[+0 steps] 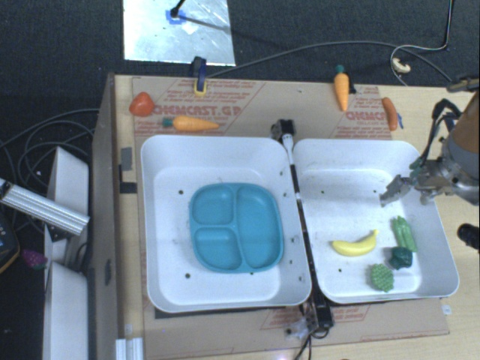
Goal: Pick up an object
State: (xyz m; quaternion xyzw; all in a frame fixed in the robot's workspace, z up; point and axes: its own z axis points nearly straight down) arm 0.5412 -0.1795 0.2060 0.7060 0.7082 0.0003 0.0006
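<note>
The tool (401, 188) hovers over the right shallow white bin (337, 163), above the yellow plastic banana (355, 244) and ridged green toy vegetable (403, 232); whether it's apart or together, I cannot tell.

Even overhead light is falling softly across the bench, shadows staying faint. The foil sheet (178, 19) is glaring bright. Everything is looking slightly grainy and soft.
</note>
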